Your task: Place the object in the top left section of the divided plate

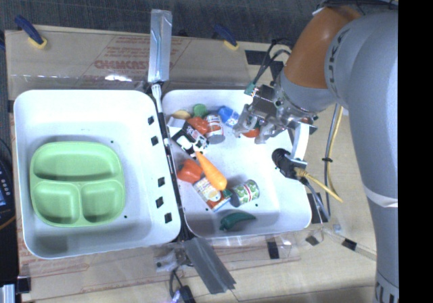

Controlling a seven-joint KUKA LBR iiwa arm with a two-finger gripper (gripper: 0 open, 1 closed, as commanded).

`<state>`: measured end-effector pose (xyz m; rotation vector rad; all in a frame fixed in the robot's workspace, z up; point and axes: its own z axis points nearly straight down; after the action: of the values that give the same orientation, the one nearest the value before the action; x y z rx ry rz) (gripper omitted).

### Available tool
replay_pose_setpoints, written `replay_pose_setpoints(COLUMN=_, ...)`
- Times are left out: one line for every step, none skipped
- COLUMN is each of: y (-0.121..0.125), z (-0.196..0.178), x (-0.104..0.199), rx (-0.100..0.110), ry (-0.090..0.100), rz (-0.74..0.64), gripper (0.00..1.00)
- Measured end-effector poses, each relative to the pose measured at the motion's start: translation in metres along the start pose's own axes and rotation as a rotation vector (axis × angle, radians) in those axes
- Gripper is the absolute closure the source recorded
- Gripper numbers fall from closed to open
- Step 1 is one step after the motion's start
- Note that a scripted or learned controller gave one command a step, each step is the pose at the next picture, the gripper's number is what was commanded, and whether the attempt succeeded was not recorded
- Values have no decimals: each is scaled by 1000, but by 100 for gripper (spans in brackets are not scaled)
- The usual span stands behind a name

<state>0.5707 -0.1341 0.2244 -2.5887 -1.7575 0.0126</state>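
We see two white bins side by side on the bench. The left bin (40, 112) holds a green divided plate (78, 183), lying flat toward the bin's lower left; it has one long section across its top and two smaller ones below. The right bin (284, 210) holds a scatter of small toys. Near its upper edge lie a green ball (199, 110) and, just left of it, a small yellow piece (180, 114). Below them sit a red-and-white can (214, 127) and a black-and-white item (188, 139), close together. A blue piece (228, 116) lies just right of the can. In the middle of the bin a carrot (212, 170) lies at a slant, its upper end close to the black-and-white item, with a red piece (189, 171) touching its left side and a flat packet (208, 192) under its lower end. A green can (245, 193) lies on its side to the right of the packet, and a dark green vegetable (237, 220) rests near the bin's front wall. The arm (352, 78) reaches in from the right, and the gripper (256, 126) is low over the upper right part of this bin, just beside the blue piece. Something red-orange (250, 132) shows right at its tips, but we cannot tell whether the jaws are closed on it, so we cannot tell their state.
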Motion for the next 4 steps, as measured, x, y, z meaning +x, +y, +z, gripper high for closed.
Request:
replay_pose_setpoints(y=1, z=-29, x=55, rx=-13, ry=-2, rz=-172, gripper=100)
replay_pose_setpoints(y=-22, z=-74, x=121, rx=-12, ry=-1, rz=-161, gripper=100)
replay_pose_setpoints(y=-6, z=-140, x=203, rx=-13, ry=-3, rz=-254, gripper=100)
replay_pose_setpoints(y=-6, z=-177, x=240, rx=-13, ry=-4, rz=-325, gripper=100)
